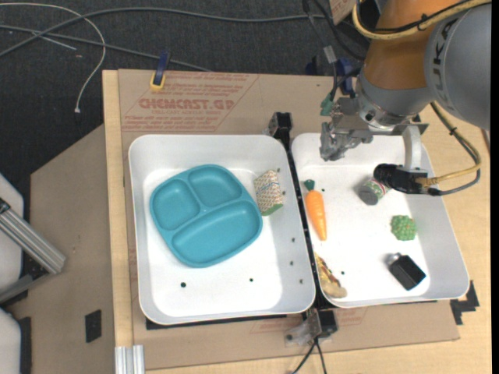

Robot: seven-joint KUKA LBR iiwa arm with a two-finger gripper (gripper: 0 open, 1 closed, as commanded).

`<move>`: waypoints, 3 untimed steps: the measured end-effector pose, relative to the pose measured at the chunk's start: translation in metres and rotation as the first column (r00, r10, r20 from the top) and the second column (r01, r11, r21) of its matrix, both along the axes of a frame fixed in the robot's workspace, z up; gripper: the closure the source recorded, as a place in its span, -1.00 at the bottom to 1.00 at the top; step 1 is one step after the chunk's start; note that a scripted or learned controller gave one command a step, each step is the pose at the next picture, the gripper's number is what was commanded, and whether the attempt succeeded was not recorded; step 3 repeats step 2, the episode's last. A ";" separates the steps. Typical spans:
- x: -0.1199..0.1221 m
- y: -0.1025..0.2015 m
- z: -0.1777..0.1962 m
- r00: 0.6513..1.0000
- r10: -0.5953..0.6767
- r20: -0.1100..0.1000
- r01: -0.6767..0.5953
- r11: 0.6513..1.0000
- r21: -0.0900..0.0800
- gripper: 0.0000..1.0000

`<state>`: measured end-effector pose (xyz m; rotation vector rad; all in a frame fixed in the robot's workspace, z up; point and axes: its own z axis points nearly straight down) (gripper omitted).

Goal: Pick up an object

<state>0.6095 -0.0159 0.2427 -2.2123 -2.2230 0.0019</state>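
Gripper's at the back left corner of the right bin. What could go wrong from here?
1. The gripper hangs over a bare part of the right bin. The carrot lies further forward, so a straight descent would likely close on nothing.
2. It is close to the bin's back and left walls, so it may clip one going down.
3. The tan scrap lies against the front left wall, which likely leaves little room to grasp it.

One fixed camera above looks down aslant on both bins point(226, 287).
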 end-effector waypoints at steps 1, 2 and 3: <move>-0.026 0.054 -0.010 1.000 -0.002 0.000 0.002 1.000 -0.002 1.00; -0.046 0.094 -0.007 1.000 -0.001 0.001 0.001 1.000 -0.001 1.00; -0.046 0.094 -0.007 1.000 -0.001 0.001 0.001 1.000 -0.001 1.00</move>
